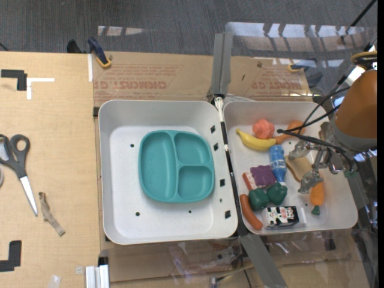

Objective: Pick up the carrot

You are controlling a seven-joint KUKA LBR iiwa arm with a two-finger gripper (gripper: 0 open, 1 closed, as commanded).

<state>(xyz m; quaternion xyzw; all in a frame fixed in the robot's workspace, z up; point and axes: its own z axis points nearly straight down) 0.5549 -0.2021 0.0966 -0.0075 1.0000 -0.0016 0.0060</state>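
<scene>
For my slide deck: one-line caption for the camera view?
Gripper hovers beside the carrot in the right bin; teal tray sits in the left bin.

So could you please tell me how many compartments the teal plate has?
3: on the teal divided plate in the left bin, one long section down the left, two smaller ones stacked on the right. None hidden.

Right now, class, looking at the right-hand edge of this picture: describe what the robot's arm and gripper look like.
The arm shows a rounded orange band above a grey wrist. Thin black cables run across it toward the bin. The gripper is a small metallic grey assembly with pale, tan-tinted parts.
</scene>
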